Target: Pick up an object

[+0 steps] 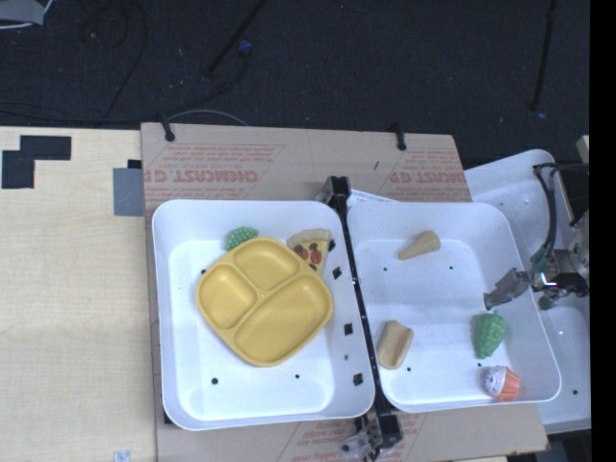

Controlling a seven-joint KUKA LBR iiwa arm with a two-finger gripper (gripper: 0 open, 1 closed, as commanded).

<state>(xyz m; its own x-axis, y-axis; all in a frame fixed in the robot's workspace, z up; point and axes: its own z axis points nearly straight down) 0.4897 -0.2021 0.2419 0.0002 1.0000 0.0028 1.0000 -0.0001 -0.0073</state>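
Pincer [527,285] over right bin [452,393] right edge, above green toy [490,334].

The bench [67,287] has a pale wood-grain top, with a few dark rectangular marks near its far left edge. A brown cardboard sheet [289,166] printed with reddish lettering lies flat on it. On the cardboard sit two shallow white bins side by side, touching along a black divider strip [354,296]: the left bin [183,393] and the right bin [452,224]. Beyond the far edge, dark floor with loose cables [241,37] shows.
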